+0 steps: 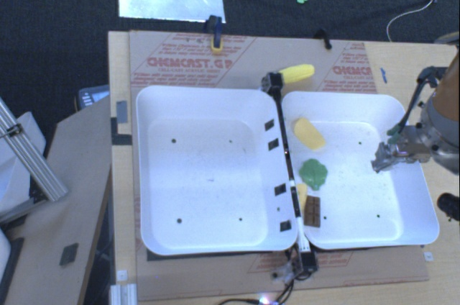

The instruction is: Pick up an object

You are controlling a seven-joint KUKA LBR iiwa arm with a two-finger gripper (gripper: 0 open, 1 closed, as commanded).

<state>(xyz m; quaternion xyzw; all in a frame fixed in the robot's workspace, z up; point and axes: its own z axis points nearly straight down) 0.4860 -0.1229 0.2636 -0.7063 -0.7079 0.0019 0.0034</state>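
In the right bin (pixel 402 221) lie a pale yellow block (pixel 309 133) near the back left, a green leafy piece (pixel 313 173) below it, a small yellow piece (pixel 301 193) and a brown chocolate-like bar (pixel 312 211) at the bin's left wall. My gripper (pixel 381 161) hangs over the right half of the right bin, well to the right of the green piece and apart from every object. I see nothing between its fingers.
The left bin (pixel 151 174) sits beside the right one, joined by a black-clipped divider (pixel 286 174). A yellow-handled tool (pixel 291 75) lies on the cardboard behind the bins. A yellow clamp (pixel 215 44) stands at the back edge.
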